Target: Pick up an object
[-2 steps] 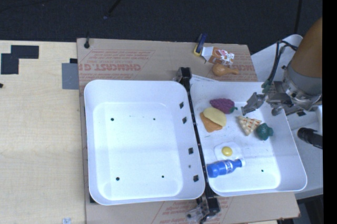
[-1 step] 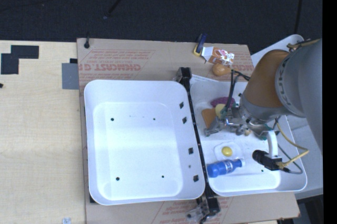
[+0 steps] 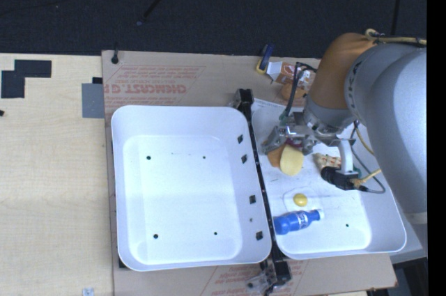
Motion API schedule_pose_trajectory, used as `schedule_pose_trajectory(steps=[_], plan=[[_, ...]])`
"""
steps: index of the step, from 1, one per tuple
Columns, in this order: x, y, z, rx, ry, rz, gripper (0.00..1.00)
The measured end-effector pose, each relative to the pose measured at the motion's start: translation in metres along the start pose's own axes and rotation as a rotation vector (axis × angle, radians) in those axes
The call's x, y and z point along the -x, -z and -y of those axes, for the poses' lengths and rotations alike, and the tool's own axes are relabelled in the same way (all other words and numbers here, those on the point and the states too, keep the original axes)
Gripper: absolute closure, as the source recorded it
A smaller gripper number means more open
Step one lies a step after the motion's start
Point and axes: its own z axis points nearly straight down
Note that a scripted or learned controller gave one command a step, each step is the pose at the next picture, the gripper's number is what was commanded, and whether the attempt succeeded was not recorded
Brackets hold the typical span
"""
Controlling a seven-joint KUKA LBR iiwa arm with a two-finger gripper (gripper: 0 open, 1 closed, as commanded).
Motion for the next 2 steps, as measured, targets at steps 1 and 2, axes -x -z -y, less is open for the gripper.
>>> schedule_pose_trajectory(steps=[1, 2], plan=[[0.0, 0.009, 0.002, 0.002, 0.001, 0.001, 1.0], [-0.069, 0.108, -0.001, 0.023, 0.008, 0.0, 1.0]])
